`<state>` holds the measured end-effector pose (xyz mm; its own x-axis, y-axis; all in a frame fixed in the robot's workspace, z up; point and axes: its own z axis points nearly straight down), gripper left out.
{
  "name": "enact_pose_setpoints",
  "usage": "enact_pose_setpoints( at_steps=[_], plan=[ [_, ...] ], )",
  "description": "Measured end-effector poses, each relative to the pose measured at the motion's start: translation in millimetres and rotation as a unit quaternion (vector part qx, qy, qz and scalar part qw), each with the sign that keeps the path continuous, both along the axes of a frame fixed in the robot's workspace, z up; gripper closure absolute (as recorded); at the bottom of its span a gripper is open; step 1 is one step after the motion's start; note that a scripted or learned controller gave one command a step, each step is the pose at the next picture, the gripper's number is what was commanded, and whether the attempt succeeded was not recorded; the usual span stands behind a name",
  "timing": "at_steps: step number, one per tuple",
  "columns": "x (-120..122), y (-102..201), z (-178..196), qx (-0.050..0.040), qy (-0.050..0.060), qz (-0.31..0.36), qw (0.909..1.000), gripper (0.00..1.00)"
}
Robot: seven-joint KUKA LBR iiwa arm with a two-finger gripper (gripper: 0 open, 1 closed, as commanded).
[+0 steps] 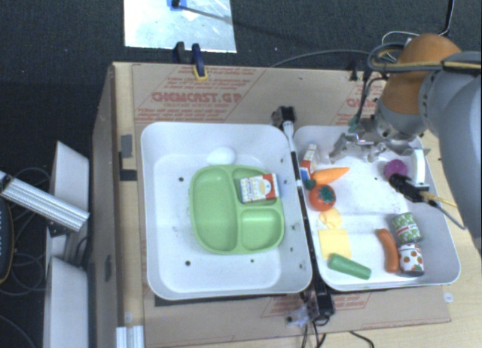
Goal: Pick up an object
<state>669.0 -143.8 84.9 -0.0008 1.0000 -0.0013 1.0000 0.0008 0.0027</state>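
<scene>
The gripper hangs over the right bin, just above the carrot. Whether its fingers are parted or clenched, I cannot tell (too blurred). A carton sits in the green tray.

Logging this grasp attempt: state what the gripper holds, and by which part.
Nothing can be seen between its fingers. The gripper hovers over the back of the right bin, just above the carrot, with no object in its grasp.
</scene>
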Motion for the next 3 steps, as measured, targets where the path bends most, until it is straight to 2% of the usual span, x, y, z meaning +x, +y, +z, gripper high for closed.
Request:
enact_pose_setpoints(
  at_steps=[1,2,3],
  plan=[
    [1.2,0.0,11.5,-0.0004,-0.002,0.001,1.0,1.0],
    [1.1,0.0,11.3,-0.0005,-0.002,0.001,1.0,0.0],
    [0.1,-15.2,0.3,-0.0002,0.0,0.0,1.0,0.0]
  ],
)
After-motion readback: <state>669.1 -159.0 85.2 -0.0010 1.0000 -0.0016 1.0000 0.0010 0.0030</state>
